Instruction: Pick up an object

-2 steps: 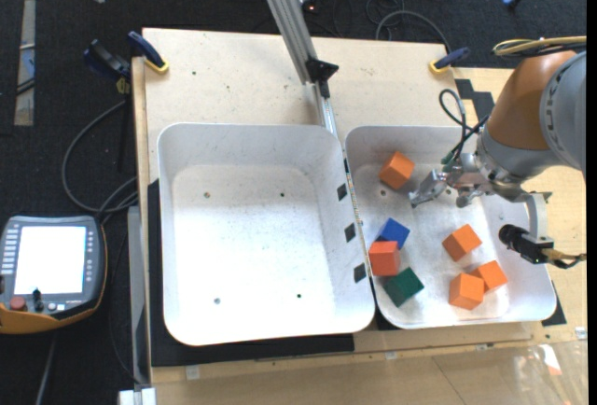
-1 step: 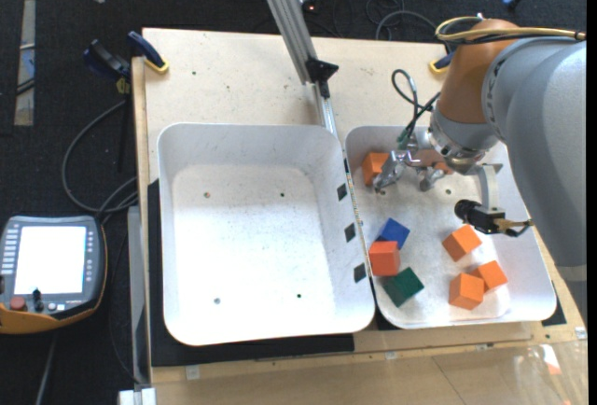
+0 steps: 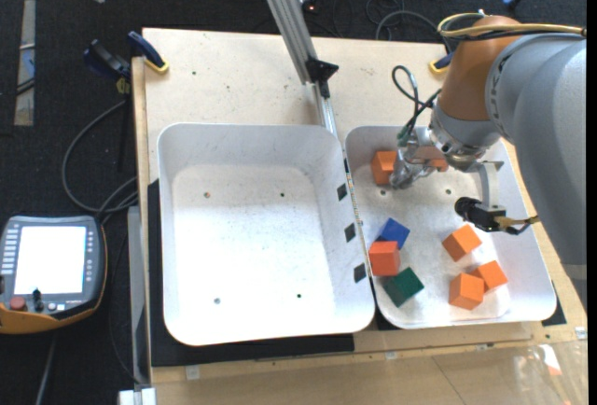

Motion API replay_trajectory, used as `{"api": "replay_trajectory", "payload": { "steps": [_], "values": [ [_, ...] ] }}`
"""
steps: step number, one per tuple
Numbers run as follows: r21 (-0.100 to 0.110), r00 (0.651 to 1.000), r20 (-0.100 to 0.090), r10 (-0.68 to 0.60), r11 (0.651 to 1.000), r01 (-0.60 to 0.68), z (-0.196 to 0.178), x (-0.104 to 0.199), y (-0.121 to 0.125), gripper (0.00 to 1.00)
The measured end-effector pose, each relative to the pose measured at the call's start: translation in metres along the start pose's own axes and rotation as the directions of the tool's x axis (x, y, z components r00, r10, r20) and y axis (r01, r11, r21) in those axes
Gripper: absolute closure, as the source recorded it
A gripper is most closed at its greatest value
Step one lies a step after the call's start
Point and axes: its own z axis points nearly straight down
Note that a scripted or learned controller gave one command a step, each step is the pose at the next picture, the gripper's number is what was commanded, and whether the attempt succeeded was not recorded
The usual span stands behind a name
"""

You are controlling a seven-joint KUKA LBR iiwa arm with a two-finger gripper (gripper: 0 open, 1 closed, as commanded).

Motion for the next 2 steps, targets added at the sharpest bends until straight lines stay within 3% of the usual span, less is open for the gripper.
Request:
{"api": "replay_trajectory", "payload": {
  "steps": [1,2],
  "values": [
    [-0.032,1.000,-0.002,0.010,0.999,-0.010,-0.109,-0.043,-0.066,1.00],
    [-0.033,1.000,-0.002,0.000,0.999,0.000,-0.136,-0.049,-0.001,1.00]
  ]
}}
